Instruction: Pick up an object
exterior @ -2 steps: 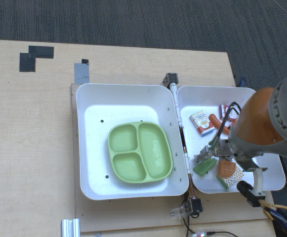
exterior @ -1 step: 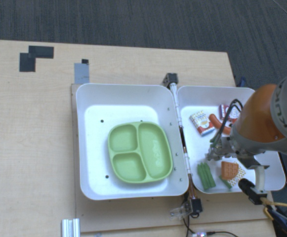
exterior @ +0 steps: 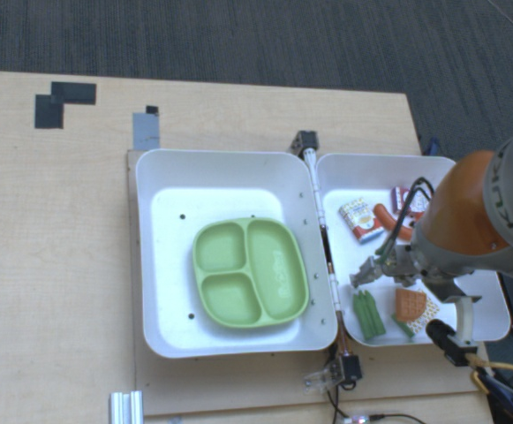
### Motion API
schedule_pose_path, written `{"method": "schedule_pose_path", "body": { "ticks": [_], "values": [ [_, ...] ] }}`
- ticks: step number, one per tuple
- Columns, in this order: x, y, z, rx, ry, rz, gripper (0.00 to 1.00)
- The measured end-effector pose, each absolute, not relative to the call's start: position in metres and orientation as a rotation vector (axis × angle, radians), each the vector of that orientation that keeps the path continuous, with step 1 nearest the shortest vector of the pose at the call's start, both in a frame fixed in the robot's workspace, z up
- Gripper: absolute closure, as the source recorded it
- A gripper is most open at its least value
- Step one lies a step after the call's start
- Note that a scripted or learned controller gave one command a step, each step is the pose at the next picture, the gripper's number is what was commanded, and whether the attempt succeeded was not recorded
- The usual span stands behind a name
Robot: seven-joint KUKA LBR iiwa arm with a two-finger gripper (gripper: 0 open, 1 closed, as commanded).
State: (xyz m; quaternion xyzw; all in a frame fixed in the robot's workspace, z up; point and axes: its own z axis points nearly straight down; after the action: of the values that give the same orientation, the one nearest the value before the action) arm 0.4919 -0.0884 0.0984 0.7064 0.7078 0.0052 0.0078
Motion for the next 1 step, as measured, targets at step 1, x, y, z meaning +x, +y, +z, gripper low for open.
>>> {"method": "schedule_pose_path", "body": {
  "ticks": [1],
  "values": [
    [0.4934, -0.0877, 0.1089, 2.205, 2.212, 0.021, 1.00]
  ]
}}
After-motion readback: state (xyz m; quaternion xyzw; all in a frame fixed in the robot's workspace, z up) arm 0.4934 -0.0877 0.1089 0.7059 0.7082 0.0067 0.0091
